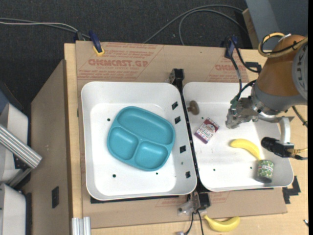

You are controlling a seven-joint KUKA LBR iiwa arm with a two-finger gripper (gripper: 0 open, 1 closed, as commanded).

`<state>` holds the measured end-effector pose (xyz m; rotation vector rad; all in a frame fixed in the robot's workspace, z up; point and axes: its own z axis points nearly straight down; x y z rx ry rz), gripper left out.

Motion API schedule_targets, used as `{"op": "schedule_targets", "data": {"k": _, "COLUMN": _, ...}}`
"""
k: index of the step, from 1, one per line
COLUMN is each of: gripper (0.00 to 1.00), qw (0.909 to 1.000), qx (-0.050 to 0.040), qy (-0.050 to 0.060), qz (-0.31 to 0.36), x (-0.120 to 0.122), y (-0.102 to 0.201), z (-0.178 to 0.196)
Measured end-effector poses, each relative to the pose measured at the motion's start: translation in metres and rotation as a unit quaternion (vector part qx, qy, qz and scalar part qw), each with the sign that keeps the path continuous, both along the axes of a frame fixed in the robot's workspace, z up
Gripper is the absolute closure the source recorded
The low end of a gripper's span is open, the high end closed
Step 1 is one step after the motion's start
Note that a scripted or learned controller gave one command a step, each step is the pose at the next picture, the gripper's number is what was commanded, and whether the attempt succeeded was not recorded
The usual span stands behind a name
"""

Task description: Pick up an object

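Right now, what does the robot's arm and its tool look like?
The arm is a bulky, rounded grey body with an orange band above the wrist. A yellow-and-black cable loops over its top. Its tool is a small, boxy grey metal piece with dark cables running to it.

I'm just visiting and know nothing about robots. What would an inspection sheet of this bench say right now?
Surface: brown board bearing two shallow white bins, left and right.
Job's things: yellow banana, small purple packet, green-labelled can, small brown lump in right bin.
Clutter: teal divided plate in left bin; second banana at front edge.
Grippers: gripper above right bin, holding nothing.
Cables: black cables behind.
Surroundings: dark floor.
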<state>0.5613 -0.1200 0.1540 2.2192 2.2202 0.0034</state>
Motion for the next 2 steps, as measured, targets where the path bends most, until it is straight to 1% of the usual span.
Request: {"op": "schedule_targets", "data": {"k": 2, "gripper": 1.00, "qw": 1.0000, "qx": -0.0002, "qy": -0.001, "qz": 0.001, "x": 0.012, "y": 0.004, "z": 0.091}}
